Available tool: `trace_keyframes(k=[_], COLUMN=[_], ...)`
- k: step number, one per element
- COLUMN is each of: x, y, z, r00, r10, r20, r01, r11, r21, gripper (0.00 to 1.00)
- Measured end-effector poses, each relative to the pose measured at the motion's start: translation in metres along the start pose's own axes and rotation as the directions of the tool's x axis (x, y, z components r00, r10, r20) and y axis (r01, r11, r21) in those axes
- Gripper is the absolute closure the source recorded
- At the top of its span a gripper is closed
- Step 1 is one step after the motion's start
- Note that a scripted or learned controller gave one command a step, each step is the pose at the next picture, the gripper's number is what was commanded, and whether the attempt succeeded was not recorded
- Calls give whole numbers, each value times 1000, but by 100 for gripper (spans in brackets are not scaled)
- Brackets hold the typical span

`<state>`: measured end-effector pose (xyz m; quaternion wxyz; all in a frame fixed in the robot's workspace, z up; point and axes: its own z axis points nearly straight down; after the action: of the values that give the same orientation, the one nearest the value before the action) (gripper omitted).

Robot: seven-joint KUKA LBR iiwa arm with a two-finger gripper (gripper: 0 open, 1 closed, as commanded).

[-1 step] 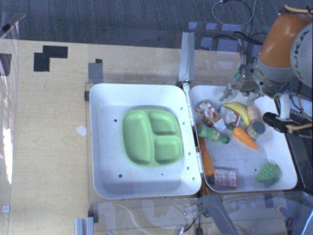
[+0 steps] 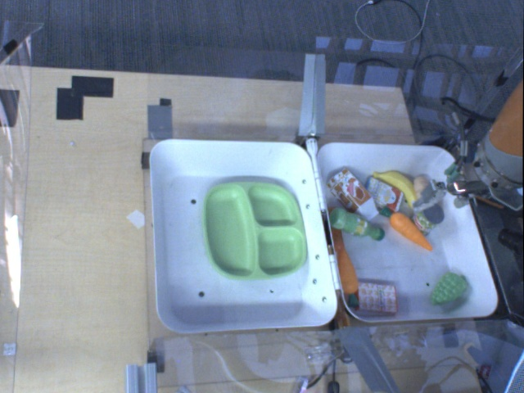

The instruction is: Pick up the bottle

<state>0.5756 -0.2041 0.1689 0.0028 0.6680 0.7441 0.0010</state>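
Green bottle [image 2: 356, 224] lying flat, long axis left-right, cap rightward, hand [image 2: 455, 180] grip unclear.

Right bin [image 2: 483, 289]: clutter packed into its upper half. The green bottle [image 2: 357, 224] lies flat near the left wall, at about 9 o'clock from bin centre. Hemming it: a red-labelled packet [image 2: 349, 189] at its 12 o'clock, nearly touching; a long carrot [image 2: 345, 268] just below, at 6 o'clock, running along the left wall; a smaller carrot [image 2: 408, 230] at 3 o'clock, a short gap between. Banana [image 2: 396, 183] sits at 1 o'clock, farther off. A can [image 2: 376, 296] lies at 5 o'clock, well apart. Open floor spreads from bin centre toward 4 o'clock, up to a green bumpy fruit [image 2: 449, 288]. The arm [image 2: 501, 150] crowds the right rim at 3 o'clock.
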Motion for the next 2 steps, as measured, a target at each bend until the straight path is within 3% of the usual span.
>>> trace_keyframes(k=[1, 2], x=[0, 7], y=[-18, -80], z=[-192, -99], r00=[1000, 977], r10=[-11, -212], r20=[2, 0], r01=[11, 212], r11=[1000, 977], r21=[-4, 0], gripper=[0, 0])
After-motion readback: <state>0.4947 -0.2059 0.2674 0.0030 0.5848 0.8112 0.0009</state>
